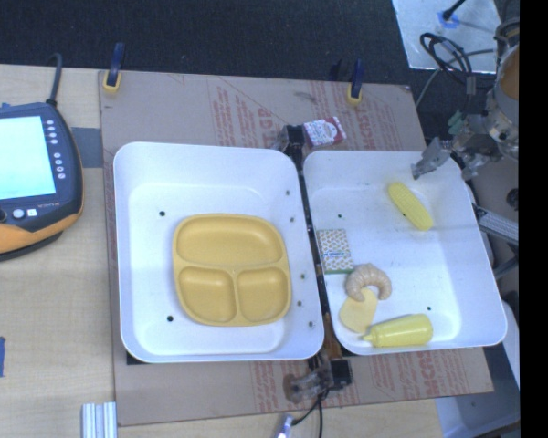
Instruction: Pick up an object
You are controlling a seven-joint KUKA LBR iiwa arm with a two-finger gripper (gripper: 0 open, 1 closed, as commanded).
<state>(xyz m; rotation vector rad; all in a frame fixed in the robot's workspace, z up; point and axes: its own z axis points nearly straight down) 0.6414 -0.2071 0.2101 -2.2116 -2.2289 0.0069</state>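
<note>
Reaching in from the right over the right bin's (457, 272) far corner, hand (431, 164) poised at the rim, grip state impossible to tell. Left bin (137, 245) mostly taken by a yellow divided plate (230, 268). Right bin: mustard bottle (398, 331), yellow corn-like piece (409, 205), croissant (368, 281), bare floor between.

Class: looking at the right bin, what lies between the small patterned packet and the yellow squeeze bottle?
In the camera view, the croissant and a pale yellow piece lie between the patterned packet and the yellow bottle.
</note>
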